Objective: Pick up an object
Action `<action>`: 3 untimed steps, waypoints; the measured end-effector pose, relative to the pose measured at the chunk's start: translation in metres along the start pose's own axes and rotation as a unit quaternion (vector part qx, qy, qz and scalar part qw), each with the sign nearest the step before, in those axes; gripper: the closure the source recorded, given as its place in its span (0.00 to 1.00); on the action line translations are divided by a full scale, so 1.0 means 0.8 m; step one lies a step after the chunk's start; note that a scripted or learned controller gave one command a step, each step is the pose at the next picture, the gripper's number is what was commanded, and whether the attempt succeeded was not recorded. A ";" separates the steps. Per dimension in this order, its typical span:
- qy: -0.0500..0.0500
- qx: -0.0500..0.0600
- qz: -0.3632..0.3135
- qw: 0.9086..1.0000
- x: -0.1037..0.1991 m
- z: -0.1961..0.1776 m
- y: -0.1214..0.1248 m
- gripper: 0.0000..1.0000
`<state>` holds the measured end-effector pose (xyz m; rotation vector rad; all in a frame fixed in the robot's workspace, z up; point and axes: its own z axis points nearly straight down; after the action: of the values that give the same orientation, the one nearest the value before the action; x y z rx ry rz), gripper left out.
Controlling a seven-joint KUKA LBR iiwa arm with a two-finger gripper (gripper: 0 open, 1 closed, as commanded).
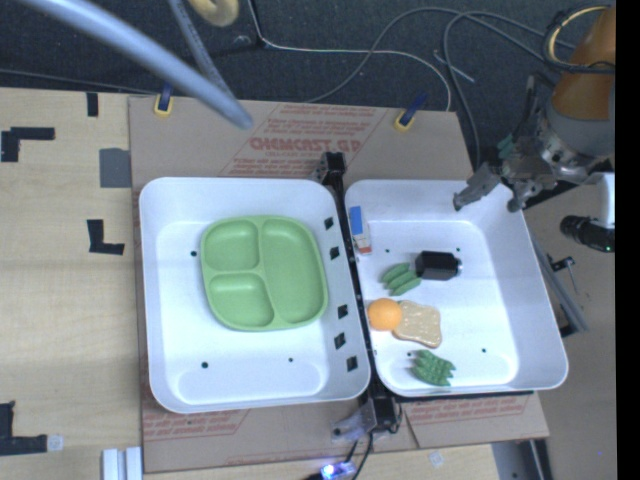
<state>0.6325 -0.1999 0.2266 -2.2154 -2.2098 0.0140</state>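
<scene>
Nearest in the right bin (pixel 520 348) lies a green pod cluster (pixel 432 369); behind it a bread slice (pixel 418 323) touches an orange ball (pixel 384 314). Farther back sit another green pod (pixel 401 278), a black block (pixel 437 265) and a small box (pixel 359 235). The left bin (pixel 170 298) holds a green divided plate (pixel 265 272). Farthest, the gripper (pixel 492 194) hovers over the right bin's far rim — fingers spread wide, holding nothing.
</scene>
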 end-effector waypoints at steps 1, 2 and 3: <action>-0.001 -0.007 -0.002 1.000 0.001 -0.012 0.003 0.00; -0.002 -0.006 -0.002 1.000 0.000 0.042 -0.002 0.00; -0.002 -0.005 -0.002 1.000 0.002 0.122 -0.004 0.00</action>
<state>0.6274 -0.1979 0.1292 -2.2174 -2.2211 0.0062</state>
